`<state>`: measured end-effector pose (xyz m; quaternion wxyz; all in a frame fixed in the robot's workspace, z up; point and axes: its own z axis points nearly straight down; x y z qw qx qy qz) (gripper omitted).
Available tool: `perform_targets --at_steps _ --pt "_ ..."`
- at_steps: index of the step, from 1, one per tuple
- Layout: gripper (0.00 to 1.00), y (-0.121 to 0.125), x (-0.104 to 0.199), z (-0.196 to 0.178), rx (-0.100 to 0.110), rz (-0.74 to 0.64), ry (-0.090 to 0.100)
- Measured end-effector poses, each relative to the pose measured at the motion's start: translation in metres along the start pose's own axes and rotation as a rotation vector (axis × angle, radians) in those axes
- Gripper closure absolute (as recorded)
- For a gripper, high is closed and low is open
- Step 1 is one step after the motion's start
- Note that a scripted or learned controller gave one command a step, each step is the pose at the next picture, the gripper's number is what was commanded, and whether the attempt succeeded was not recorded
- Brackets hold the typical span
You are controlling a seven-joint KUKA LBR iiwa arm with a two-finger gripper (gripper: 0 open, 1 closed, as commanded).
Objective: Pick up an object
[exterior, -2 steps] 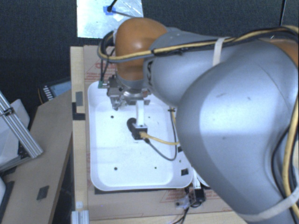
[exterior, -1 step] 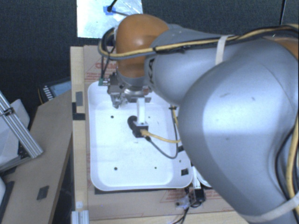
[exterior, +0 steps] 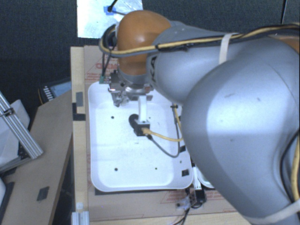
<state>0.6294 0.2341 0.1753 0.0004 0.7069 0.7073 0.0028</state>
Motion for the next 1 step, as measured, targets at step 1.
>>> perform_targets --at_steps 1 --pt "1.00 -0.0288 0.0015 -0.1010 -0.004 -0.004 0.001"
